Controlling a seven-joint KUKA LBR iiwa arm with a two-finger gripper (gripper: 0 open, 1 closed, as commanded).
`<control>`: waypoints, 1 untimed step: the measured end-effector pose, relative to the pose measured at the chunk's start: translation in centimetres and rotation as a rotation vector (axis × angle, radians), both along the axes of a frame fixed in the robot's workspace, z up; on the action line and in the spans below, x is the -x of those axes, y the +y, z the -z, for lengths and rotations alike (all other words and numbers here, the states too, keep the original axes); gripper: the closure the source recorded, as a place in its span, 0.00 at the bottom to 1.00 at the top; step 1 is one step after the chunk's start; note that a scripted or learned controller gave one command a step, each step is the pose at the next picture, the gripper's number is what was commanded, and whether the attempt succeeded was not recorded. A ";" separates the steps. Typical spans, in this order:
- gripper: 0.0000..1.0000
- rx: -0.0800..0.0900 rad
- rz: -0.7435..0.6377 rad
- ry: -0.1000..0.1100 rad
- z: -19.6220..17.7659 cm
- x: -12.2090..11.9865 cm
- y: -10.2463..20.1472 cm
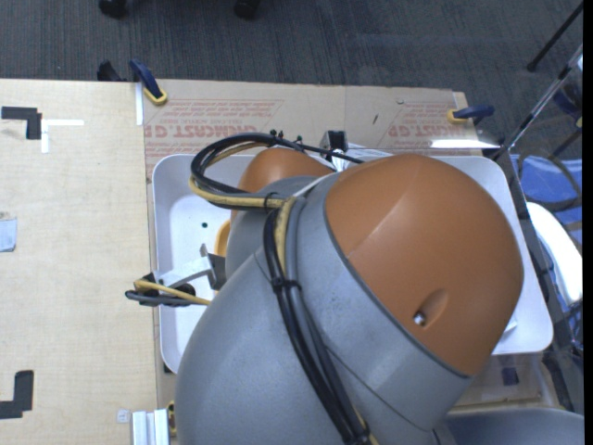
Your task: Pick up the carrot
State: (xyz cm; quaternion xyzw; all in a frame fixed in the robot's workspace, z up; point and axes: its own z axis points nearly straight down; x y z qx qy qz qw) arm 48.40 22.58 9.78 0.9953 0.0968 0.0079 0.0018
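The grey and orange arm reaches in from the right and covers most of the white bin. Its wrist end dips into the bin's left part, where a small grey piece sticks out from under it. A thin orange sliver peeks out at the arm's left edge above the bin floor. I cannot tell whether that sliver is the carrot or part of the arm. Most of the bin floor is hidden under the arm.
Black and yellow cables loop off the arm over the bin's back wall. A yellow-tipped clamp grips the bin's left wall. Blue clamps hold brown cardboard behind the bin. Pale wooden bench top lies to the left.
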 end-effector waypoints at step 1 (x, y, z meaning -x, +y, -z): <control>1.00 0.001 -0.001 0.000 -0.9 -0.2 -0.2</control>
